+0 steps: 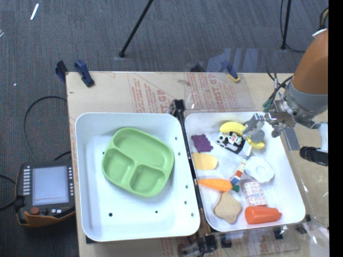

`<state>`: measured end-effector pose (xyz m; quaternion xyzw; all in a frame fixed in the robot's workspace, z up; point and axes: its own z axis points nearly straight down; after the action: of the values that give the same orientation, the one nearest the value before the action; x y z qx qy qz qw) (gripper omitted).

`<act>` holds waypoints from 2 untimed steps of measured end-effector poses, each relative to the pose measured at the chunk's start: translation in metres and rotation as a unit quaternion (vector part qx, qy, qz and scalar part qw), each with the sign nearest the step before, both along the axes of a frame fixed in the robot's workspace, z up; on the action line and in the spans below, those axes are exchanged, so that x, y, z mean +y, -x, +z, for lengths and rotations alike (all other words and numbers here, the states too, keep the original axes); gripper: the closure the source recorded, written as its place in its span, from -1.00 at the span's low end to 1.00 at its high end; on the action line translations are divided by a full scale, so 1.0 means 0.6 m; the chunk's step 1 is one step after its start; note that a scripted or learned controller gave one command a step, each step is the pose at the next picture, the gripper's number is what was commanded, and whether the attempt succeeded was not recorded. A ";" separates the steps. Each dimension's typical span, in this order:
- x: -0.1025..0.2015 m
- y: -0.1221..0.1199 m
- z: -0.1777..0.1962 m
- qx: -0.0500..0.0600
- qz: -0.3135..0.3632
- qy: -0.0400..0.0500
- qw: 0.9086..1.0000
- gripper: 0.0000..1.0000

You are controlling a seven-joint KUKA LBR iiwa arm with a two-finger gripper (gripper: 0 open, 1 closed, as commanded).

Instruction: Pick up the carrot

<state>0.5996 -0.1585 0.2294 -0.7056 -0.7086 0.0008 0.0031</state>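
The pincer [256,126] hangs over the upper part of the right bin [292,182], its fingers apparently apart with nothing between them, though the slanted view makes the gap hard to judge. Just beside it, to its left, lie a banana [234,127] and a black-and-white toy [230,141]. The carrot [215,184] lies well below the pincer and to its left, flat on the bin floor, near a slice of bread [228,208]. A green divided plate [138,161] sits in the left bin [88,138], far to the pincer's left.
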 end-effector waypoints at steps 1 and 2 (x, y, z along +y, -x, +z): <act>0.090 0.082 -0.177 0.007 -0.031 -0.002 0.999 -1.00; 0.108 0.147 -0.243 0.005 -0.017 -0.001 1.000 -1.00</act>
<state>0.5116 -0.0939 0.0838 -0.7178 -0.6962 0.0034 0.0071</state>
